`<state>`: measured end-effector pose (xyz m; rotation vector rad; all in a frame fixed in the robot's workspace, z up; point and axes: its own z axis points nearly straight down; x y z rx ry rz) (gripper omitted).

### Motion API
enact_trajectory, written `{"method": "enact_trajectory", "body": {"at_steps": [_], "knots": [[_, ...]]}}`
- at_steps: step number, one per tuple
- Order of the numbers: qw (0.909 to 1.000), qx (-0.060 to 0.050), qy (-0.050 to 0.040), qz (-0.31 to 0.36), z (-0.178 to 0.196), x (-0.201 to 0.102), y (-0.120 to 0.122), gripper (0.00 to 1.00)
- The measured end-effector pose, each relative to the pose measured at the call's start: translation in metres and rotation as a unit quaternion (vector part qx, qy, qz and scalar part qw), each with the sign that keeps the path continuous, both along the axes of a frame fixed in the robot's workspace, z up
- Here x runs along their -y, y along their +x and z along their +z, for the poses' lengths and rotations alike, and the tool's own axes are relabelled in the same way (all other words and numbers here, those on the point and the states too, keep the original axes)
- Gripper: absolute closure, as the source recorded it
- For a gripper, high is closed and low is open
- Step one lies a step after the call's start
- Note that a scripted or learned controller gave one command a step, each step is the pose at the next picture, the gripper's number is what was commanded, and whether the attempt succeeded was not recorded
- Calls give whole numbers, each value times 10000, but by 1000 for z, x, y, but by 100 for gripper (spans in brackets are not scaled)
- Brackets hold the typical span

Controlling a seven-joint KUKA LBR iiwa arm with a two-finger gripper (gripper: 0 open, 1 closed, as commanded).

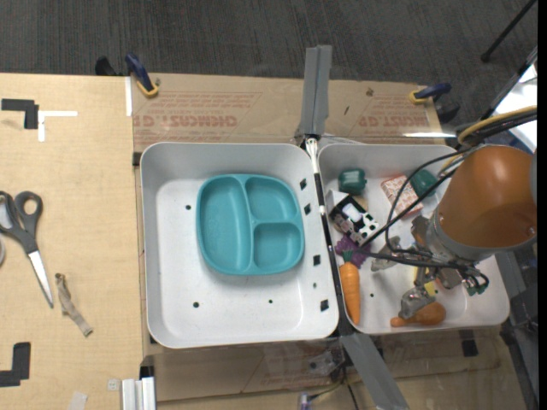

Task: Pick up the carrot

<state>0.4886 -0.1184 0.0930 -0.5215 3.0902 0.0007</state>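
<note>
The carrot [349, 291] is orange and lies lengthwise against the left wall of the right bin [479, 319], with a purple tuft [346, 249] at its far end. My gripper [418, 298] hangs below the orange wrist band [490, 198], near the bin's front edge. It sits right of the carrot, about a hand's width away, directly over a second orange piece [422, 315]. The wrist and its cables hide much of the gripper.
The left bin [162, 306] holds a teal divided plate [252, 225]. At the back of the right bin are a teal cup [351, 178], a black-and-white toy [354, 217] and a pink packet [399, 191]. Scissors [26, 237] lie on the bench at left.
</note>
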Motion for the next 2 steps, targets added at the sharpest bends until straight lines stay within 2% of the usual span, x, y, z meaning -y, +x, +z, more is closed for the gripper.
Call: {"method": "enact_trajectory", "body": {"at_steps": [1, 2], "knots": [[9971, -26, -4, 766, -1, -27, 9, 0], [9972, -14, 1, 746, 8, -28, 10, 100]]}}
